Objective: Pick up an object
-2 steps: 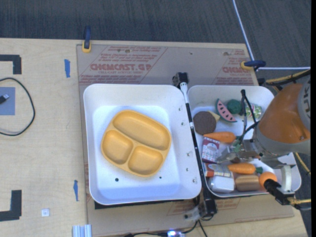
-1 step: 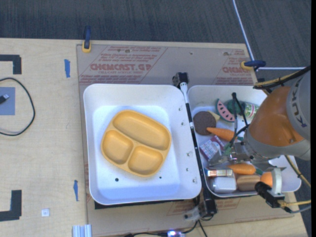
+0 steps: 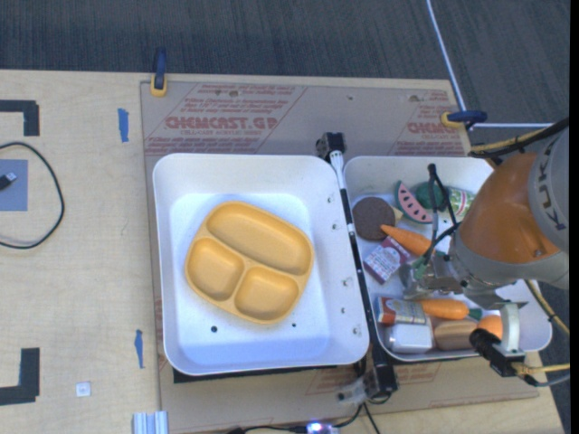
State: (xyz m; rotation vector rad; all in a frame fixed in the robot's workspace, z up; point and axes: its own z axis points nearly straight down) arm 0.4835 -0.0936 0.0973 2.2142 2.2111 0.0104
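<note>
The right bin (image 3: pixel 398 163) holds several toy foods. At its far end are a brown disc (image 3: pixel 372 213), a watermelon slice (image 3: pixel 414 202) and a green-and-white can (image 3: pixel 460 202). A carrot (image 3: pixel 404 238) and a pink packet (image 3: pixel 382 260) lie mid-left. Toward the near wall are a second orange carrot (image 3: pixel 445 310), a tan bread piece (image 3: pixel 455 334) and a white block (image 3: pixel 409 336). My gripper (image 3: pixel 422 278) is low in this bin, between the two carrots and just right of the pink packet. The arm's orange band (image 3: pixel 507 220) covers the bin's right half.
The left bin (image 3: pixel 181 179) holds a yellow three-compartment plate (image 3: pixel 249 260). A black divider rail (image 3: pixel 348 233) runs between the bins. Clamps (image 3: pixel 159 72) pin the cardboard sheet at the back. A black cable (image 3: pixel 41 206) loops on the bench at far left.
</note>
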